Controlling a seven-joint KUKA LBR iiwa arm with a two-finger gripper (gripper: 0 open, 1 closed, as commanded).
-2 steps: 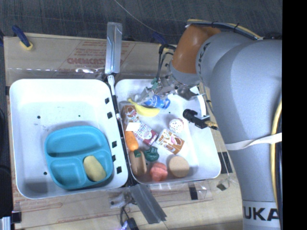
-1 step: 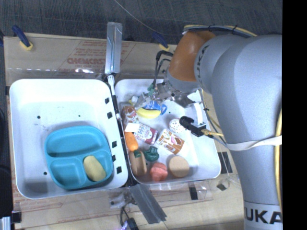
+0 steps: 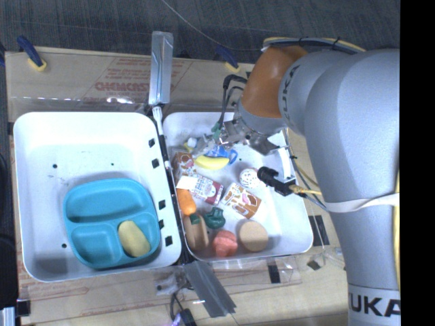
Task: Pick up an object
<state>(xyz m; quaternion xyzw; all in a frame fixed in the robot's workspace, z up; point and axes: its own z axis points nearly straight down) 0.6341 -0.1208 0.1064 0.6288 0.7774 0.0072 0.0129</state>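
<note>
The right bin (image 3: 296,216) holds a jumble of small objects. A yellow banana (image 3: 211,161) lies near its back, on top of a blue piece (image 3: 230,155). My gripper (image 3: 225,136) hangs just behind the banana at the bin's back edge, under the orange-banded wrist (image 3: 270,80). A white dotted ball (image 3: 249,177) and a printed packet (image 3: 242,201) lie in the middle. Nearer the front are an orange carrot (image 3: 186,201), a green piece (image 3: 215,217), a red fruit (image 3: 224,243) and a tan round (image 3: 253,236). Nothing shows between the fingers.
The left bin (image 3: 41,148) bears a blue divided plate (image 3: 102,209) with a yellow oval (image 3: 134,238) in its front compartment. A metal divider (image 3: 160,66) stands between the bins at the back. The grey arm (image 3: 346,134) covers the right bin's right side.
</note>
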